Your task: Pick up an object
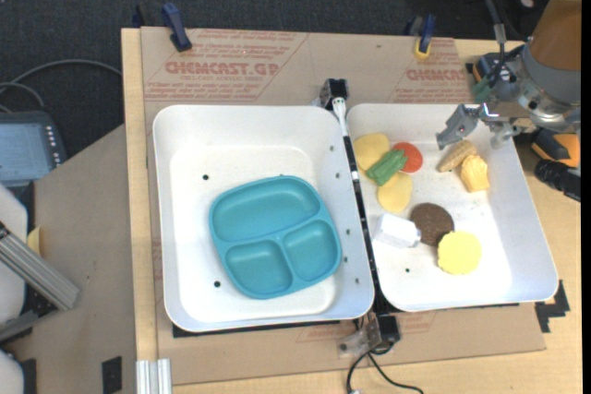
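Bread-shaped toy (455, 158), tan and long, lies in the right bin (517, 235) near its top, and it looks like the pick to go for. The claw (471, 126) hangs in the upper right of the frame with its two grey fingers spread apart and nothing between them. The bread toy sits just below the claw, a tiny bit toward the bottom of the frame. Its long side runs on a slant, from lower left up to upper right. A yellow chunk (475, 173) touches it on the right, so the claw could bump that one too. Farther left in the same bin are a green pepper (387, 165), a red tomato (409, 158) and two pale yellow pieces. Lower down sit a brown cookie (431, 220), a white block (400, 231) and a yellow disc (459, 253). The left bin (175, 198) holds a blue tray (274, 235).
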{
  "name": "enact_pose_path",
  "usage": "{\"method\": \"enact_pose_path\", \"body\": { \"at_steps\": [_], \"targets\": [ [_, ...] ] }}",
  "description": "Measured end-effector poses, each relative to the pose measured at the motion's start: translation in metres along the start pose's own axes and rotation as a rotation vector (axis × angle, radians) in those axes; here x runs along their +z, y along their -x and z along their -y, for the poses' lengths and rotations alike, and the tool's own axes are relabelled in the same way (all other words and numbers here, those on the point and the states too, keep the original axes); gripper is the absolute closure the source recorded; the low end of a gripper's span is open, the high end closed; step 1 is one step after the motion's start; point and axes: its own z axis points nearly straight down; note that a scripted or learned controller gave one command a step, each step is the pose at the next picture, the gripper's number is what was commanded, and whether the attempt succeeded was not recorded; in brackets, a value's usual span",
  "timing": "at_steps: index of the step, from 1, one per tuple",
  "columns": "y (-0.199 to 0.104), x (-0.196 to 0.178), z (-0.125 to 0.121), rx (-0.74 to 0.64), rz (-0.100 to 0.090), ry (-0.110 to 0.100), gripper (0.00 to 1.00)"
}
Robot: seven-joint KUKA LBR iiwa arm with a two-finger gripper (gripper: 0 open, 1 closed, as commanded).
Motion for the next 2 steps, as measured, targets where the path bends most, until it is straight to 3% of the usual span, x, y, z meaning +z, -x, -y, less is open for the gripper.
{"method": "enact_pose_path", "body": {
  "at_steps": [1,2],
  "targets": [
    [-0.027,0.118,0.045,0.001,-0.004,-0.01,0.0],
    [0.023,0.158,0.032,0.003,0.001,-0.001,0.0]
  ]
}}
